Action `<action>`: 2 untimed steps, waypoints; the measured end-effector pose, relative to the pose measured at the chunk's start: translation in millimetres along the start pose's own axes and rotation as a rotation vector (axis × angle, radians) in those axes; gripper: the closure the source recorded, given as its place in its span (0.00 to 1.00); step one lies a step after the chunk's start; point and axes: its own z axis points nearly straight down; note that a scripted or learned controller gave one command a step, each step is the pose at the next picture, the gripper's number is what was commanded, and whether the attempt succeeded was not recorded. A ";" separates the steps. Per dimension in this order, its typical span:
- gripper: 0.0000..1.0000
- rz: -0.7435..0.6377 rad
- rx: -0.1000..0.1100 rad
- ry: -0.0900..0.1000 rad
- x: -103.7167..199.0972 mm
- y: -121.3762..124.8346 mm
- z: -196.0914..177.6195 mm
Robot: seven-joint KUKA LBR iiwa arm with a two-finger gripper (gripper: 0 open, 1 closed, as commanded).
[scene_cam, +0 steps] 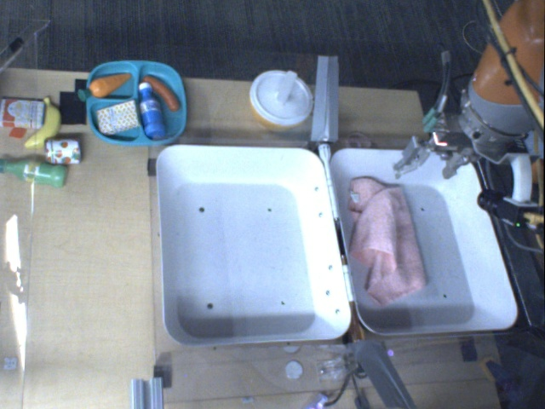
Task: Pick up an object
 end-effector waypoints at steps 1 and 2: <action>0.00 -0.087 0.002 0.000 -4.4 17.5 143.0; 0.00 -0.113 -0.017 -0.002 -25.6 -44.2 175.8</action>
